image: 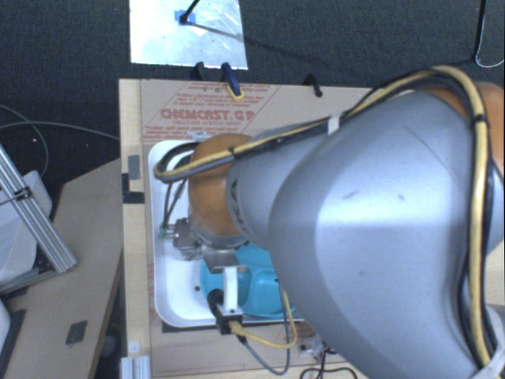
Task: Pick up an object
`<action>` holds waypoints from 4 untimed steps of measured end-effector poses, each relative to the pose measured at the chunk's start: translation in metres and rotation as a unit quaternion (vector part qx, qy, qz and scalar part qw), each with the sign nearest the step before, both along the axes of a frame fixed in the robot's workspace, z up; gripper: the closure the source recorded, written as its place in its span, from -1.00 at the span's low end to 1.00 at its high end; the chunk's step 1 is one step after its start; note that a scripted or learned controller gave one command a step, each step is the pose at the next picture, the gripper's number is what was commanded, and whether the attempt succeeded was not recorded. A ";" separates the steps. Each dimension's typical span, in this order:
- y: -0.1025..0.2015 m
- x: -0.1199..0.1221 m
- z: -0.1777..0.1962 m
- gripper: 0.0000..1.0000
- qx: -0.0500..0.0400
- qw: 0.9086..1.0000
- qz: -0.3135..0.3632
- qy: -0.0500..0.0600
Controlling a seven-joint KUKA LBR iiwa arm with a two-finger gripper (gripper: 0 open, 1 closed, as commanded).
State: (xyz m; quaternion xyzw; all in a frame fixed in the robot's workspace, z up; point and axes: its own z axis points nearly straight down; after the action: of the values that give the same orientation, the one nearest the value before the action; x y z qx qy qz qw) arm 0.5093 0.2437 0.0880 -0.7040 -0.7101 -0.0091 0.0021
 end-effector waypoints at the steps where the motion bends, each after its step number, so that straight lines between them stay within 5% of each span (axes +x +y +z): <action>1: 0.002 0.002 0.000 -1.00 0.002 1.000 0.000 -0.002; 2: -0.070 0.113 0.064 -1.00 -0.007 1.000 -0.005 -0.003; 3: -0.029 0.152 -0.006 -1.00 -0.007 1.000 -0.001 0.003; 4: -0.031 0.152 0.009 1.00 -0.007 1.000 -0.001 0.003</action>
State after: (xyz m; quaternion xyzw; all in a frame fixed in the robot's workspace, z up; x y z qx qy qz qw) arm 0.6610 0.2127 0.0965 -0.7047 -0.7095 -0.0021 -0.0012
